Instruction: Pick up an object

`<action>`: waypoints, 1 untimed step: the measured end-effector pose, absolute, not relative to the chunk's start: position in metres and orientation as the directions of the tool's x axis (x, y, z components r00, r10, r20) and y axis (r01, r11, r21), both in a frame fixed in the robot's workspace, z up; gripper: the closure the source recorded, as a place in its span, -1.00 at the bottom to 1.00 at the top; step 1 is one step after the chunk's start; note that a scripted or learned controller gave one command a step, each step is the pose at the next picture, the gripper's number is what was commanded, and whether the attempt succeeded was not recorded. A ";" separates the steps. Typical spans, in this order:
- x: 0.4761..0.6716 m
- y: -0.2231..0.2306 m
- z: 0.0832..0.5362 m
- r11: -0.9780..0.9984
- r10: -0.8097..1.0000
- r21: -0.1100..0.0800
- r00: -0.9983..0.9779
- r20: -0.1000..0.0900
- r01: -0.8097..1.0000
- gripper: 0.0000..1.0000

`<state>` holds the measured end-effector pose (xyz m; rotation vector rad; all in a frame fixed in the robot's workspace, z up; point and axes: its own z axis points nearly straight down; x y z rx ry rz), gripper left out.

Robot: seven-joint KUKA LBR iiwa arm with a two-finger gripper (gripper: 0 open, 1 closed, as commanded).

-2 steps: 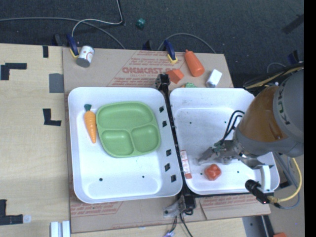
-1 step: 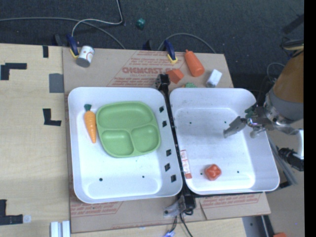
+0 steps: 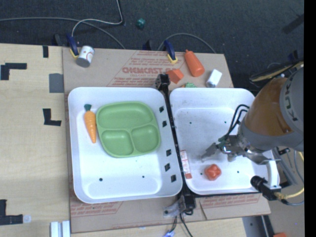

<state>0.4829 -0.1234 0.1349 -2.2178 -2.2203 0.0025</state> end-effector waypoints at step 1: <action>0.484 -0.101 0.086 -0.003 1.000 0.001 0.003 -0.003 1.000 -1.00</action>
